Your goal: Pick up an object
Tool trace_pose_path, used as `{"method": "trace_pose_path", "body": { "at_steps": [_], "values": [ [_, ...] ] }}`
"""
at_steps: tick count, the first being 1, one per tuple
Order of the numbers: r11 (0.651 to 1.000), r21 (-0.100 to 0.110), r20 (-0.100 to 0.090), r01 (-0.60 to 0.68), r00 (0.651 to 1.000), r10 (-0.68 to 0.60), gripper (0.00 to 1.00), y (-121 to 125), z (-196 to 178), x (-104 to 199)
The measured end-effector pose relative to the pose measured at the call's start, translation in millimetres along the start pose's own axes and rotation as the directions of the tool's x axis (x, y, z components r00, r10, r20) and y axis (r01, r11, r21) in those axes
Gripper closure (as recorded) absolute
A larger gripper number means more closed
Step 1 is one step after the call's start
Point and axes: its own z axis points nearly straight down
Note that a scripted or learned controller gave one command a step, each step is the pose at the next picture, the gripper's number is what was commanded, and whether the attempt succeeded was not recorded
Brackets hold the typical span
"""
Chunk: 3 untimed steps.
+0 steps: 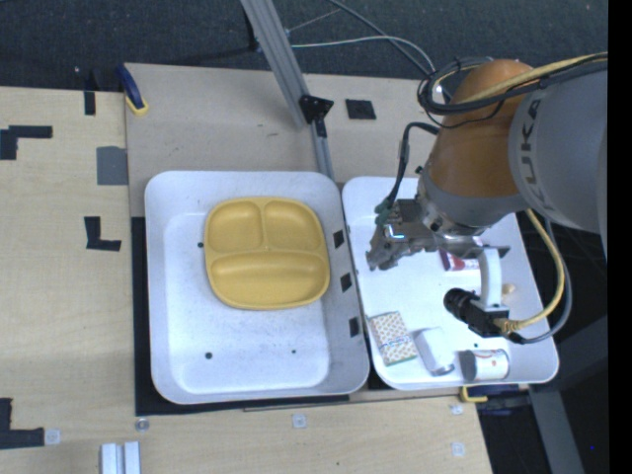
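Grey KUKA arm, entering from three o'clock, orange band above the wrist, bends toward nine o'clock, its two-finger gripper lowered and pointing toward seven o'clock.

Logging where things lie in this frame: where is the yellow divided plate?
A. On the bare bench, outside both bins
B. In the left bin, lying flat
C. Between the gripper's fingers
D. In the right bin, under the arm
B: the yellow divided plate lies flat in the left bin, apart from the gripper over the right bin.
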Motion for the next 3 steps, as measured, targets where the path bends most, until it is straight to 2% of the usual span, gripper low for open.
{"method": "trace_pose_path", "body": {
  "at_steps": [2, 3],
  "values": [
    [1.000, -0.001, 0.001, -0.001, 1.000, 0.001, 1.00, -19.6, 21.5, 104.8],
    [1.000, -0.001, 0.002, -0.004, 1.000, 0.004, 0.00, -19.1, 21.3, 102.5]
  ]
}}
